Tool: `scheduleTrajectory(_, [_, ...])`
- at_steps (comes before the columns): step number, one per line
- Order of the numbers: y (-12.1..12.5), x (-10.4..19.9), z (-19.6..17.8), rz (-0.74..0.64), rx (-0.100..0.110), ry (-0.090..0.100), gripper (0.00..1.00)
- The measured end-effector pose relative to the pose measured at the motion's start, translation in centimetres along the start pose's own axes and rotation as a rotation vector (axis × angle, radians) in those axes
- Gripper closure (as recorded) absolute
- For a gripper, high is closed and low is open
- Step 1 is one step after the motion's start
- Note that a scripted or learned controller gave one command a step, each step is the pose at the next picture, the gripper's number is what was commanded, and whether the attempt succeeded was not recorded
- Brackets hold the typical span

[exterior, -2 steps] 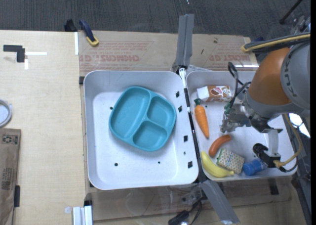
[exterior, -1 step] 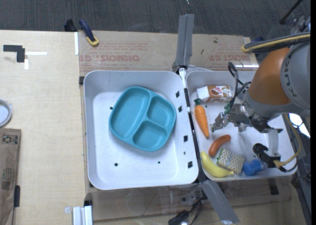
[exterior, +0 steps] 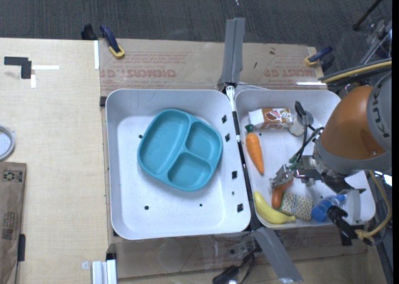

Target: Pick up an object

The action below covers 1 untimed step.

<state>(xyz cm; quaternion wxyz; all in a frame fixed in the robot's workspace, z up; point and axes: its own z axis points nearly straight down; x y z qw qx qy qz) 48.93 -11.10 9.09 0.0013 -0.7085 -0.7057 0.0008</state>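
The right bin [exterior: 277,145] holds several objects. An orange carrot [exterior: 254,153] lies along its left side, and a yellow banana [exterior: 271,210] rests at the front left corner. A small brown-and-white box [exterior: 272,117] sits at the back. A speckled sponge-like block [exterior: 295,204] and a blue bottle [exterior: 324,208] lie at the front. My gripper [exterior: 284,178] hangs low in the middle of this bin, right of the carrot and just above a small red-orange item [exterior: 277,198]. The arm's orange band [exterior: 352,130] covers the bin's right part.
The left bin [exterior: 115,151] carries a teal divided plate [exterior: 181,150]. A grey divider bar [exterior: 234,45] stands behind the seam between the bins. A dark metal utensil [exterior: 300,114] lies at the right bin's back. Blue-and-yellow clamps [exterior: 111,40] sit on the cardboard behind.
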Motion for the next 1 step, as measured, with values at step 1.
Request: scheduleTrajectory(1, [0.02,-0.09,-0.88,0.005,0.0,0.0,1.0])
